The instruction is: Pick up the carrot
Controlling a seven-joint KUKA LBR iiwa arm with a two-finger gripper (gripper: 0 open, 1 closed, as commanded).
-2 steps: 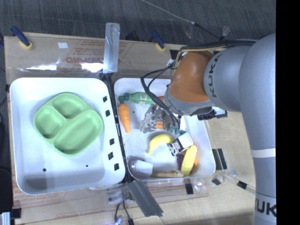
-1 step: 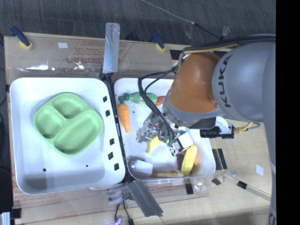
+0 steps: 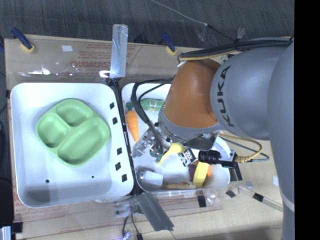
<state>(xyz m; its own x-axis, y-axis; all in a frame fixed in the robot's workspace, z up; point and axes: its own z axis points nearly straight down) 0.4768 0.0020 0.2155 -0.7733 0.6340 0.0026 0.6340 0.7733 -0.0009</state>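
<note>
In the right bin [image 3: 131, 91], against its left wall, the carrot [image 3: 132, 125] lies lengthwise along the divider between the two bins, its orange body fully exposed and clear of the arm. Just to its right and slightly lower, the gripper [image 3: 148, 144] sits low in the bin; its metal parts are tangled in view with black cables, and whether it is open or closed cannot be determined. The carrot is beside the gripper, not in it.

Near the gripper, toward the lower right, a yellow item [image 3: 172, 150] rests on the bin floor. Further right lies a yellow corn-like piece [image 3: 201, 174] next to a small black-and-white object [image 3: 186, 157]. A white cup-shaped item [image 3: 151, 178] lies on its side near the lower left corner of the same bin. A green object [image 3: 151, 105] is partly hidden under the arm at the upper part of the bin.

The arm [image 3: 250, 94], grey with an orange band [image 3: 192, 96], covers most of the right bin from the right side.

The left bin [image 3: 30, 184] holds a green divided plate [image 3: 73, 131] with three compartments, positioned left of centre and well apart from the carrot.
</note>
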